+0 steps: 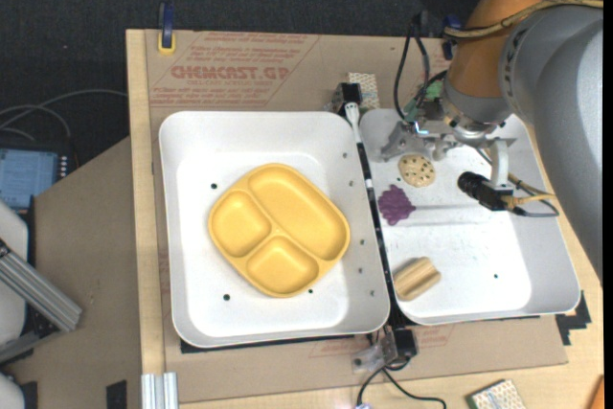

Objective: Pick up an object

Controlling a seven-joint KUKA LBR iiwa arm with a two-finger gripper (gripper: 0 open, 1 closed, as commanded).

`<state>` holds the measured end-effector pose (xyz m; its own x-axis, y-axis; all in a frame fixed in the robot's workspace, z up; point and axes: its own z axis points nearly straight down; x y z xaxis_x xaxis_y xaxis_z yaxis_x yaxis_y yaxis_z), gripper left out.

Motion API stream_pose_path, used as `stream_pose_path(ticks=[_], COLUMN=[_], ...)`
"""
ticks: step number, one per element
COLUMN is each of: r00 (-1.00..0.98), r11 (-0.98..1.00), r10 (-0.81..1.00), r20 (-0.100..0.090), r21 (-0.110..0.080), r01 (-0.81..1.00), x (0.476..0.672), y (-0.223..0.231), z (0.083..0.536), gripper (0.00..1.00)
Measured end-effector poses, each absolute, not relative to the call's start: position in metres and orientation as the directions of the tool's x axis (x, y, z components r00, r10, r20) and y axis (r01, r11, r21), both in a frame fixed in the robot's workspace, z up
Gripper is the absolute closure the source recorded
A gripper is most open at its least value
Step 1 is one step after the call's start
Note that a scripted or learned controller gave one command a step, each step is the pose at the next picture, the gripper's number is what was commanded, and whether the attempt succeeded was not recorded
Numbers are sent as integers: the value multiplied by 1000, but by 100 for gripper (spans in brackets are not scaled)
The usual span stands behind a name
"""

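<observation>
The grey arm (551,62) bulks in from the right and is cut off by the frame edge, and with its orange band (493,14) it covers the far right corner of the right bin (498,297). The gripper (428,141) hangs low over the far end of that bin, seen almost from above, so the wrist hides its working end: I cannot tell whether it is open or closed, nor whether it touches anything. Just beside it, on the near side, lies a round, pale, speckled biscuit-like disc (416,170). Near that, by the bin's left wall, sits a small purple lump (394,204) with a ragged outline, and well apart, towards the near edge, lies a short tan block (417,277) with a matte, wood-like surface. The left bin (192,158) holds a glossy yellow plastic tray (278,227) with rounded corners and three compartments, lying askew. Both bins are smooth white, on a brown cardboard-covered bench (239,62) with red print.
</observation>
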<state>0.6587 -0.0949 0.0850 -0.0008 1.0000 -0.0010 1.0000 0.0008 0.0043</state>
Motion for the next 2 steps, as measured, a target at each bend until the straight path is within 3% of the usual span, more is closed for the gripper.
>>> stream_pose_path(ticks=[1, 2], r00=[0, 3], r11=[0, -3], r10=[1000, 1000], r20=[-4, 4], r21=[21, -15], r01=[1000, 1000], x=[614, 542], y=[-104, -102], z=[316, 179], gripper=[0, 0])
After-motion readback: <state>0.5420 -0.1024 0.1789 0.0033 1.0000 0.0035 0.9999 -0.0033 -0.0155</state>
